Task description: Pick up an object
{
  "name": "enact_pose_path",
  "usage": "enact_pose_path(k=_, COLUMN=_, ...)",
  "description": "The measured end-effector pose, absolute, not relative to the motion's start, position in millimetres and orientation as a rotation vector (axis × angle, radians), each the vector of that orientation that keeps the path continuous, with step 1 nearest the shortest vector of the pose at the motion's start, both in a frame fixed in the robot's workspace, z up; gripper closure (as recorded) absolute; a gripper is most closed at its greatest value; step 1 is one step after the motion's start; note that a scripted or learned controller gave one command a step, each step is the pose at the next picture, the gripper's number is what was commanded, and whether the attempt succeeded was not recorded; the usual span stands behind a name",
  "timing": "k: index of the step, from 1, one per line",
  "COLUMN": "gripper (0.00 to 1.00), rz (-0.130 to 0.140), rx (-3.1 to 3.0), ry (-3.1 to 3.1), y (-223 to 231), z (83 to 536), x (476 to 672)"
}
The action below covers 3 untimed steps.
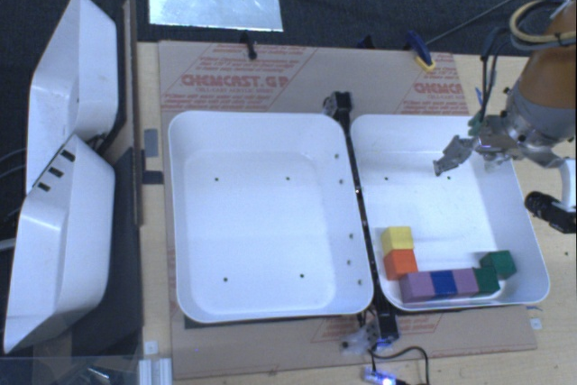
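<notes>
My pincer (448,160) hangs over the far part of the right bin (532,221), holding nothing, its opening too small for me to tell, and the row of blocks (442,270) lies well toward the near wall, its long axis running left-right.

Six small blocks, all in the right bin (532,221), gathered along its near edge toward the near right corner. Yellow block (397,239) touching orange block (400,262) just below. Then a row: purple block (417,286), blue block (444,283), pink-purple block (465,281), and green block (495,267) at the end, slightly tilted.
</notes>
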<state>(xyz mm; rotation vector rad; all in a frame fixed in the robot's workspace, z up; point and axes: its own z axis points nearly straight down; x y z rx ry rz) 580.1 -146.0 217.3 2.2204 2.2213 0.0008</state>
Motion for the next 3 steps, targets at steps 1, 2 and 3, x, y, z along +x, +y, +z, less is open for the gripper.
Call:
enact_pose_path(k=1, gripper=0.0, rz=-0.002, rx=2.225, ry=2.218, y=-195.6, z=185.5, x=598.0)
enact_pose_path(k=2, gripper=1.0, rz=0.002, rx=2.219, ry=2.221, y=-193.6, z=197.9, x=599.3)
enact_pose_path(k=3, gripper=1.0, rz=0.007, rx=2.214, ry=2.218, y=-193.9, z=289.2, x=655.3)
